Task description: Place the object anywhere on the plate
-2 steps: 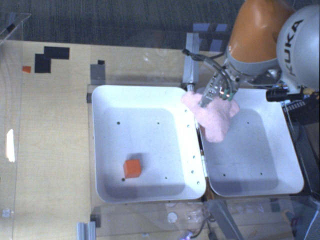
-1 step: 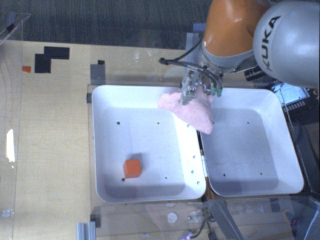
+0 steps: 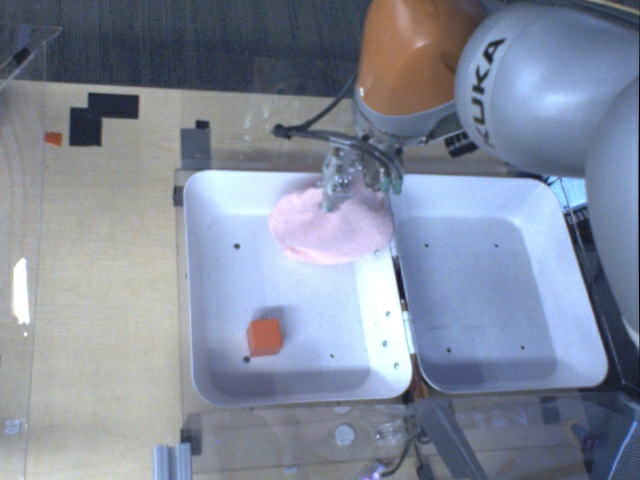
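The hand (image 3: 345, 190) hangs over the pink plate (image 3: 330, 233) at the far edge of the left bin (image 3: 215, 298); I cannot tell its state. The orange cube (image 3: 265, 337) lies near the bin's near-left corner, well apart from the plate.

Light: bright, even, from overhead.
Shadows: soft grey along the near inner walls of the left bin (image 3: 200, 298) and right bin (image 3: 560, 298).
Glare: white streak on the bench (image 3: 100, 298) at left.
Focus: slightly soft overall; gripper (image 3: 345, 190) blurred.
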Motion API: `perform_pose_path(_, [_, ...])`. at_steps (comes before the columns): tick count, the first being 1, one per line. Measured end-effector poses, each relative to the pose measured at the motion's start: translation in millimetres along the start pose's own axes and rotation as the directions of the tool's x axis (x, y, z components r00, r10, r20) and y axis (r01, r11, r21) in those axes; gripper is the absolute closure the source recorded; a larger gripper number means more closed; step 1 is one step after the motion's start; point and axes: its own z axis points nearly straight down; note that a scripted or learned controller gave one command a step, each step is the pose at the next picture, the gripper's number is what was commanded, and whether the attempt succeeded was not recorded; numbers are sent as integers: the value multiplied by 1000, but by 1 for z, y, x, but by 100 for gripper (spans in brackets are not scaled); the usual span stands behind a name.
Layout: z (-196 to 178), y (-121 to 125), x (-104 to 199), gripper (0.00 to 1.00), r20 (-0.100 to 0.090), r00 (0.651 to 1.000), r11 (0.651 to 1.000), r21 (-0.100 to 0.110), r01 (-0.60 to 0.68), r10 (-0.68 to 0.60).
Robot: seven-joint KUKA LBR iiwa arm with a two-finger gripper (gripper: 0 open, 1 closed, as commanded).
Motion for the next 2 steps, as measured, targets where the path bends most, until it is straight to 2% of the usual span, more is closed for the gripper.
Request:
perform_pose_path(1, [-2,52,-14,100,2,1000,1000,-1,1,-1])
perform_pose_path(2, [-2,52,-14,0,3,1000,1000,-2,1,-1])
